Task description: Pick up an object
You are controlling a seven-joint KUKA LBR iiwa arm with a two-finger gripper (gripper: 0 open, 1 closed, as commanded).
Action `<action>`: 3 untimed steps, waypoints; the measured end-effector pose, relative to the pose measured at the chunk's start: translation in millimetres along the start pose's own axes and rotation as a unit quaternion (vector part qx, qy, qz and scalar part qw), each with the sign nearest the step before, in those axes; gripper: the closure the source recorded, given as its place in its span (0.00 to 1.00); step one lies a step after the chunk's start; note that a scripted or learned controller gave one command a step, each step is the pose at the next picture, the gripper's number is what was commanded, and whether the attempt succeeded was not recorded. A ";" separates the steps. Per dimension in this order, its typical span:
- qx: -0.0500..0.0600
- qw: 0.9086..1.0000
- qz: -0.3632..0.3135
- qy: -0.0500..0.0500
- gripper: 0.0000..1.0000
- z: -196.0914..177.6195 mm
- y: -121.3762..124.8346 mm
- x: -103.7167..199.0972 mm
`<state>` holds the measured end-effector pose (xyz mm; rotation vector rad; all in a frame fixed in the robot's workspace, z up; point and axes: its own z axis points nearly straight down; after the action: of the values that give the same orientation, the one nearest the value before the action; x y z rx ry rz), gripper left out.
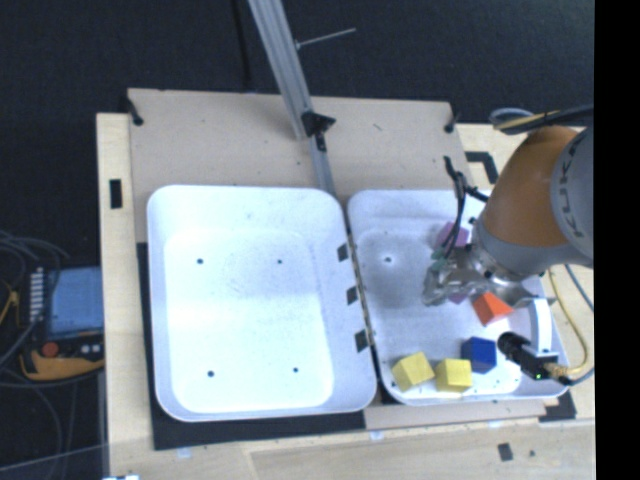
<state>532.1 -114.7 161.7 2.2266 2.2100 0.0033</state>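
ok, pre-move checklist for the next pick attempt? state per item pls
1. Pincer over the right bin, not the left bin: ok.
2. Pincer open or shut: cannot tell, the wrist hides it.
3. Anything already held: cannot tell.
4. Targets available in the right bin: ok. Two yellow blocks, a blue block and an orange block lie near the front and right.
5. Pincer lined up on a target: not ok. The orange block sits to its right, the others nearer the front wall.
6. Pink piece beside the wrist: cannot tell what it is.
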 end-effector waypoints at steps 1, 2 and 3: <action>-0.001 1.000 -0.005 0.000 1.00 -58.9 10.4 1.7; 0.002 1.000 -0.004 0.000 1.00 -53.0 10.9 0.6; 0.001 1.000 -0.008 0.002 1.00 -65.9 26.4 52.3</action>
<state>558.6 -62.5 227.6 2.2122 2.2294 0.0047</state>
